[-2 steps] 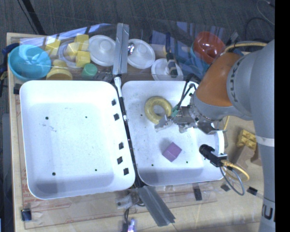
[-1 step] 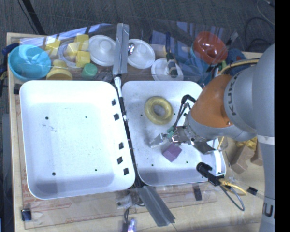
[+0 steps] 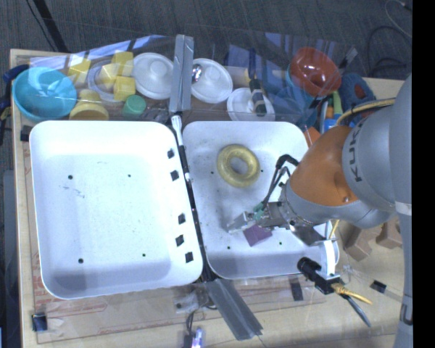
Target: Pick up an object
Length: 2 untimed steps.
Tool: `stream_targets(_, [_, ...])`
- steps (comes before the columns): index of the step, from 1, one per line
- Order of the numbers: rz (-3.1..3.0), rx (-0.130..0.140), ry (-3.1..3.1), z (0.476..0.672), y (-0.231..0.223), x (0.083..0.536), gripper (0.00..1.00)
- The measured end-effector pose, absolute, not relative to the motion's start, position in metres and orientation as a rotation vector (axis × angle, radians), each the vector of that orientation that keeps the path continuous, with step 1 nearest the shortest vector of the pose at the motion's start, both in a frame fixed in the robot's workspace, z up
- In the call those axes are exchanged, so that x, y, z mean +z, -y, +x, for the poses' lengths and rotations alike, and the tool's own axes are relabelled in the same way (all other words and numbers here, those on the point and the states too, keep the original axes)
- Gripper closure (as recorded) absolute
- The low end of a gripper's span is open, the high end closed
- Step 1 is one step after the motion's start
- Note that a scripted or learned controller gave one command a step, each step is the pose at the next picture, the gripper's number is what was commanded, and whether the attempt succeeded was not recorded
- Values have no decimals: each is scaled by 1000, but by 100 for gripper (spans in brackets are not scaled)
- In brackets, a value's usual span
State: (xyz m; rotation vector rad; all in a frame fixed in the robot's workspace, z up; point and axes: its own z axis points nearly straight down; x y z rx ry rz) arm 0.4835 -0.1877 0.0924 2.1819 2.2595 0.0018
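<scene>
A pale wooden worktop [image 3: 22,194] stands on dark carpet and carries two shallow white bins side by side. The left bin [image 3: 101,209] is bare white; the right bin [image 3: 210,194] holds a yellow ring [image 3: 238,165] toward its far side and a small purple piece [image 3: 257,233] nearer. Grey letters "KU" show on the arm [image 3: 362,165]. The hand [image 3: 248,220] hangs low just over the purple piece — whether it is released or clenched, I cannot tell. Beyond the bins lie a blue bowl [image 3: 43,93], white lids [image 3: 154,75], yellow blocks [image 3: 119,75] and a red bowl [image 3: 313,69].
</scene>
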Motion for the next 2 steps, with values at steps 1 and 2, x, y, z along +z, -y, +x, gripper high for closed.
stream_targets(1, [2175,2,-2264,485,188,102,100])
stream_targets(2, [2105,0,-2334,518,121,198,100])
